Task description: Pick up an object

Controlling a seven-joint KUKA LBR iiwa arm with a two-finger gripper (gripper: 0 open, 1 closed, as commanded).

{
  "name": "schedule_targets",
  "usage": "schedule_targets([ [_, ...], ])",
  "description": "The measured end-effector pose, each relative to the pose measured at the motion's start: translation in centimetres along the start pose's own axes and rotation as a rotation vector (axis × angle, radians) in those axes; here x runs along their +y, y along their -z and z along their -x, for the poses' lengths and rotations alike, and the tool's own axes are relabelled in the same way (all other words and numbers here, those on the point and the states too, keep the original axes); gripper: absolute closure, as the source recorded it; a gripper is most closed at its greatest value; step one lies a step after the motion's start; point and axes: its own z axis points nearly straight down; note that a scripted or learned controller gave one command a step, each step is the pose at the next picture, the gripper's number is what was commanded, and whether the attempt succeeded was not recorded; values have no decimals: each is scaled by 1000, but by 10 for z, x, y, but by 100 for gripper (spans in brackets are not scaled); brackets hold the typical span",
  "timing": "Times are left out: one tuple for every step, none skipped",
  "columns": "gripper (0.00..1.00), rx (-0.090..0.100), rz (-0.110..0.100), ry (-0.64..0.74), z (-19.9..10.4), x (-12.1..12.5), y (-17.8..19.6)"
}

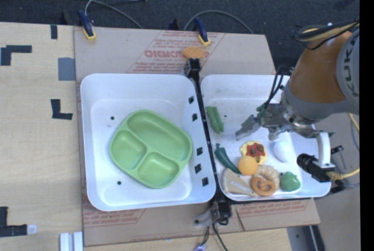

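Note:
My gripper (252, 121) hangs over the middle of the right bin (234, 87), fingers spread open with nothing between them. Left of it lies a green pickle (214, 118). Just below it sit a yellow and red toy (255, 149) and a white egg (282, 151). Along the bin's front are a dark green pepper (224, 157), an orange ball (248, 166), a brown pretzel (264, 183), a beige wedge (234, 184) and a green lump (290, 181).
The left bin (99, 98) holds a green divided plate (151, 148). A black divider (201, 121) runs between the bins. The arm's orange and grey body (321, 80) covers the right bin's far right corner. Cables and clamps lie behind the bins.

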Motion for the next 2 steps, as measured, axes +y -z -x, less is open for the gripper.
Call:
schedule_targets([
  [0, -1, 5, 0, 26, 7, -94],
  [0, -3, 3, -2, 117, 76, -64],
])
